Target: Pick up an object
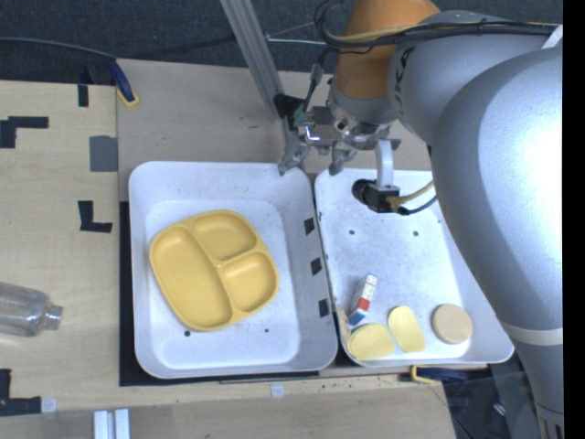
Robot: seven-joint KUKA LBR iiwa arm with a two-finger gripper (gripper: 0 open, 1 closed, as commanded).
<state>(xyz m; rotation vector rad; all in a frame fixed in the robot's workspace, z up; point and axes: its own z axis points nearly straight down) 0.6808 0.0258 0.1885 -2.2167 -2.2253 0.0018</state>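
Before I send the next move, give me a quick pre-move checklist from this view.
1. Hand carries nothing: ok, fingers spread, nothing between them.
2. Hand above a target: not ok, it hangs over the bins' far rims.
3. Targets in right bin: ok, tube, two yellow pieces, tan disc at the near edge.
4. Yellow divided plate in left bin: ok, lying flat.
5. Tube graspable alone: cannot tell, it lies close to the yellow pieces.
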